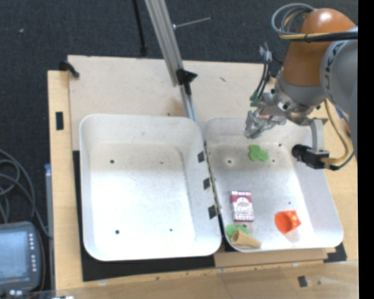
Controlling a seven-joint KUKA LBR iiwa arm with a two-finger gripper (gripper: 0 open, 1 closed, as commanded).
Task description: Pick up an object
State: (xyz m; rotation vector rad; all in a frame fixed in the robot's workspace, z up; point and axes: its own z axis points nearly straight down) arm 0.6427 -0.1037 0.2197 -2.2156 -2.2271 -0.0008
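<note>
My gripper [254, 129] hangs over the far part of the right bin [311, 185], just above and left of a small green object [258, 153] lying on the bin floor. Nothing shows between the gripper and the bin. A red and white box [242, 205] lies flat nearer the front of the same bin. An orange cup [287, 221] rests on its side to the box's right. A tan cone with a green piece [243, 237] sits at the front left corner of that bin.
The left bin [143, 185] lies beside the right one, sharing a middle rim. A slanted metal pole [168, 42] rises behind the bins. A black cable fitting [306, 154] hangs off the arm at the right bin's far right.
</note>
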